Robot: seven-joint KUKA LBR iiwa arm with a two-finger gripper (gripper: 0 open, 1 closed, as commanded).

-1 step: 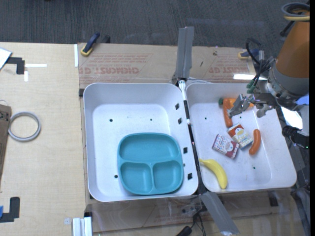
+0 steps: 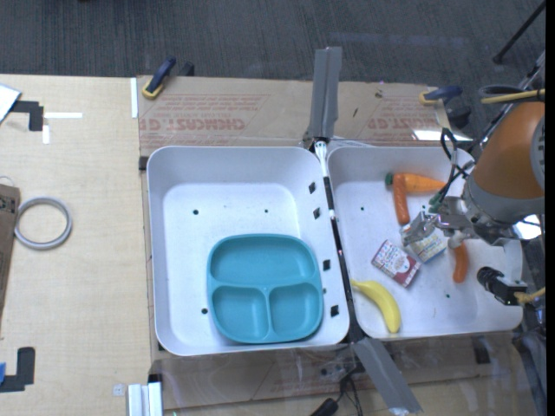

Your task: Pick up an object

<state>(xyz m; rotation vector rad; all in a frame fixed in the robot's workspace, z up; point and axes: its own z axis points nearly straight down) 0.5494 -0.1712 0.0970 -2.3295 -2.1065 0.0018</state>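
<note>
My gripper [image 2: 427, 230] hangs low over the middle of the right bin [image 2: 364, 167], reaching in from the right under the orange wrist band. Right under it lies a crumpled silver-grey pouch [image 2: 429, 247], touching or nearly touching the gripper. A pink snack packet [image 2: 395, 262] lies just left of the pouch. A yellow banana [image 2: 381, 302] rests near the bin's front edge. Two orange carrots [image 2: 414, 181] [image 2: 401, 206] lie at the back, left of the arm. A third orange piece [image 2: 460, 263] sits to the right of the pouch.
The left bin [image 2: 173, 232] holds a teal divided plate [image 2: 264, 287] at its front. A grey clamp bar [image 2: 325, 94] stands between the bins at the back. A roll of tape [image 2: 41, 223] lies on the wooden bench at far left.
</note>
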